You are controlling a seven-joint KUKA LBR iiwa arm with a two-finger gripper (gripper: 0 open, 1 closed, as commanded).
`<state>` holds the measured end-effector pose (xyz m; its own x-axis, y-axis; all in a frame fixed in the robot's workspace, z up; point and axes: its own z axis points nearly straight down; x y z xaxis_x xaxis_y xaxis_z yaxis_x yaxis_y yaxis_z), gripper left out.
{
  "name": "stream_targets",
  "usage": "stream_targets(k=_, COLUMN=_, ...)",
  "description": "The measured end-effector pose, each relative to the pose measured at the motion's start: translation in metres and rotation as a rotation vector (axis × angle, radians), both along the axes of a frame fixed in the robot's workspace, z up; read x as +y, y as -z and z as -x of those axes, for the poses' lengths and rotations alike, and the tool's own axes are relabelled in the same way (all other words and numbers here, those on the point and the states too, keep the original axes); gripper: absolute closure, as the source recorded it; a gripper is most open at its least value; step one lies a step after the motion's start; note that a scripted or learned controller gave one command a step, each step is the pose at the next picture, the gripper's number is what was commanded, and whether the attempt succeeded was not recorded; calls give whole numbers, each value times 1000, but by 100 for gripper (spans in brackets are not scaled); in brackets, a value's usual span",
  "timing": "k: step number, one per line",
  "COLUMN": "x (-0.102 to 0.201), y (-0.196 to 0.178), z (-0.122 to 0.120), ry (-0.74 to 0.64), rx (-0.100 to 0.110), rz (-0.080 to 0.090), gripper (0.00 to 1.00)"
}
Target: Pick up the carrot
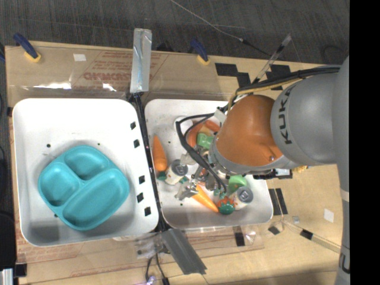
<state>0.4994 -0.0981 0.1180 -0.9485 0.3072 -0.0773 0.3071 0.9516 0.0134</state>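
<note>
Down in the right bin (155,114), the arm (309,120) leans over a jumble of toys, its orange band (249,129) covering much of the bin's middle. The gripper (199,183) sits low among the clutter, near a carrot (205,199) that lies flat toward the bin's near wall, pointing slantwise. Whether that carrot is between the fingers cannot be told, nor whether the gripper is spread or pressed together; the tips blur into small metal and white pieces.

A second carrot (159,153) lies along the bin's left wall, apart from the pile and touching little else.

To do the step well, the gripper should probably close across a carrot's narrow width, not along its length, and come straight down so neighbours are not dragged. The wall carrot looks the cleaner target, though the wall leaves scant room for one finger.

Around the near carrot crowd a red-and-green piece (226,205), a white cup (178,171) and a green bit (205,140), any of which could be pinched by mistake. Black cables (187,136) loop above the pile. The left bin (35,114) holds a teal plate (83,186), well clear of the work.
</note>
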Motion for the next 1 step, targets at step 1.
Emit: stream_targets(k=1, x=3, y=0, z=0, ry=61, rx=1, rz=-4, gripper=0)
